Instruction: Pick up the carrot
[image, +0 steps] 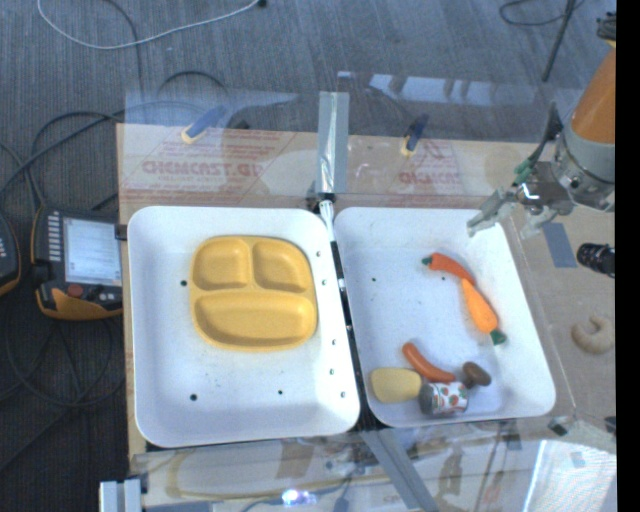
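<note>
The carrot is orange with a green stub at its near end and lies slantwise in the right bin, toward the right wall. A smaller red-orange piece with a green tip touches its far end. My gripper hangs over the bin's far right corner, up and to the right of the carrot and apart from it. Its two grey fingers are spread open with nothing between them.
Near the front wall of the right bin lie a red sausage-like piece, a yellow lump, a small can and a brown piece. The left bin holds a yellow divided plate.
</note>
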